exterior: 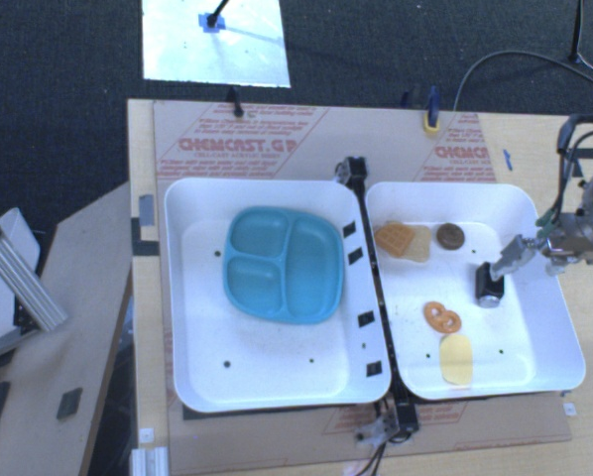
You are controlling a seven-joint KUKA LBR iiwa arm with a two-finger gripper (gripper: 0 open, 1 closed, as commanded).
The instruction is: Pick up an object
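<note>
In the right bin (534,206) lie several food items: a tan waffle piece (402,240) at the far left, a round brown cookie (450,235) beside it, an orange pretzel (441,316) near the middle, and a pale yellow slice (456,359) at the front. My gripper (572,242) hangs over the right side of this bin, well to the right of all of them. Nothing shows in its grasp.
The left bin (197,266) holds a blue divided plate (283,265). A black-marked divider (368,276) runs between the bins. The bench's cardboard sheet (277,137) lies behind them, and a metal rail (19,276) sits at the far left.
</note>
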